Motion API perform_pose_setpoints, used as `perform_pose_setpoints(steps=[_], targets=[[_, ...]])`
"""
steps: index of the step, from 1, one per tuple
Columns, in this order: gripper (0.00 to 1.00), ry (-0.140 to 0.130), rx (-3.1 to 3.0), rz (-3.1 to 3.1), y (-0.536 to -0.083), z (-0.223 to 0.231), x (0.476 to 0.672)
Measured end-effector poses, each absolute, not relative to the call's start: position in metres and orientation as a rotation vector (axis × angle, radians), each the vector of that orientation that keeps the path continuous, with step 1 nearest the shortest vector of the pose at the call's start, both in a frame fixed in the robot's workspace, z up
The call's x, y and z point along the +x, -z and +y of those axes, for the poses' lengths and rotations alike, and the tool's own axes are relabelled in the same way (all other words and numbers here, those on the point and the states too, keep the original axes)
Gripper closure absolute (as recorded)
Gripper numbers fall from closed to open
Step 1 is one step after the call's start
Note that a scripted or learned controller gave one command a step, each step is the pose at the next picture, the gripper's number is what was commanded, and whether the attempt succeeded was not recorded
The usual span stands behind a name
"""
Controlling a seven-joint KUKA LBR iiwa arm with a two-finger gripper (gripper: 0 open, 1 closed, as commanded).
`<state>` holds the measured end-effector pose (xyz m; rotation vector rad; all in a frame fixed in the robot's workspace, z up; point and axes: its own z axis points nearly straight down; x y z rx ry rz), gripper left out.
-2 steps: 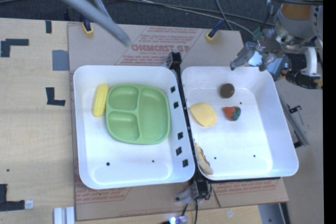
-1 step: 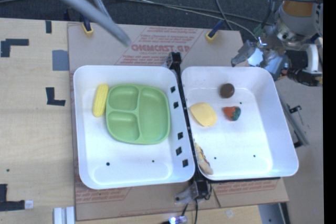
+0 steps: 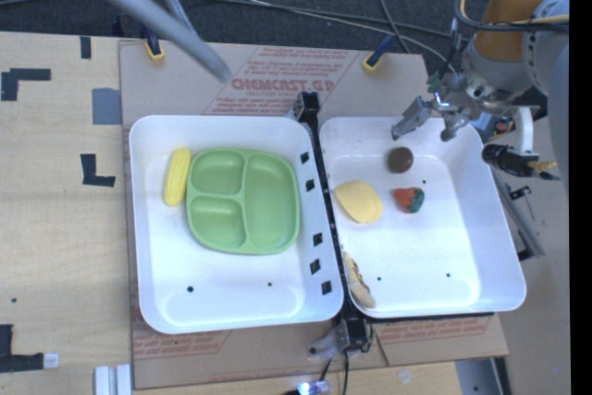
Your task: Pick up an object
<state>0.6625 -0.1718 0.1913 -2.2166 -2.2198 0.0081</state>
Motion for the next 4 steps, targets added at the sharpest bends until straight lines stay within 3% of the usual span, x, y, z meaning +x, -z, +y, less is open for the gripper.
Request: perform_pose_setpoints(steps=[2,3,4], targets=[[0.0,-0.003,-2.219,-2.226,-0.083,-0.167,0.663],[1.0,-0.002,-2.22,-2.23,-0.096,-0.167,0.664],[1.0,0.003,-2.222,-2.225,-0.151,-0.177,0.664]])
